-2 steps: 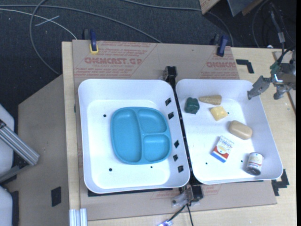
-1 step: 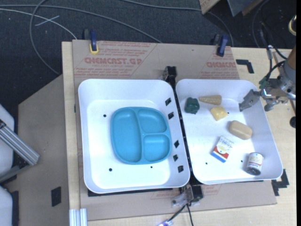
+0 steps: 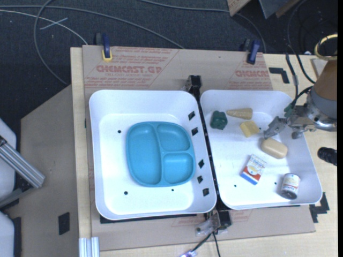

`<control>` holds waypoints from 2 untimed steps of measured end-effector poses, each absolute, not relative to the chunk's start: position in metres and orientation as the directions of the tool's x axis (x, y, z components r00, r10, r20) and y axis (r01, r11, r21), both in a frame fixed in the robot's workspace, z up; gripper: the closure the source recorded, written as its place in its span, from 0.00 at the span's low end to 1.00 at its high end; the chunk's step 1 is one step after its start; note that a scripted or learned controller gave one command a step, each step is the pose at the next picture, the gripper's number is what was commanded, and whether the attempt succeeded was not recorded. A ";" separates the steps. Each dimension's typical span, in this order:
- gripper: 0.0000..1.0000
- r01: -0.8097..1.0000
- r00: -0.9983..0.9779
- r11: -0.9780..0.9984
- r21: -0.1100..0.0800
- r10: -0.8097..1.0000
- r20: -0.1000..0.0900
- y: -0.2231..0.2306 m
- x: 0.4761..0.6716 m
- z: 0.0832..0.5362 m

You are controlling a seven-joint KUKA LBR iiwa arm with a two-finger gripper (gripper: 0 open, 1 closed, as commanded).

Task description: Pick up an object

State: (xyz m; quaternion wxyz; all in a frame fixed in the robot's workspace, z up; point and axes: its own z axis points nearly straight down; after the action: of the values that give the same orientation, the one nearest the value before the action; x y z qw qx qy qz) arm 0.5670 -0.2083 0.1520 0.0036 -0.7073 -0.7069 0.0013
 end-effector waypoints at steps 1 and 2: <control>0.00 1.000 0.000 0.000 -0.005 1.000 0.004 -0.217 0.565 0.096; 1.00 1.000 0.000 0.000 0.001 1.000 0.001 -0.217 0.567 0.111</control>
State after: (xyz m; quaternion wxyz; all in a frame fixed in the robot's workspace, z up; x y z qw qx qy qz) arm 0.5670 -0.2173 0.1109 0.0001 -0.7070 -0.7072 -0.0009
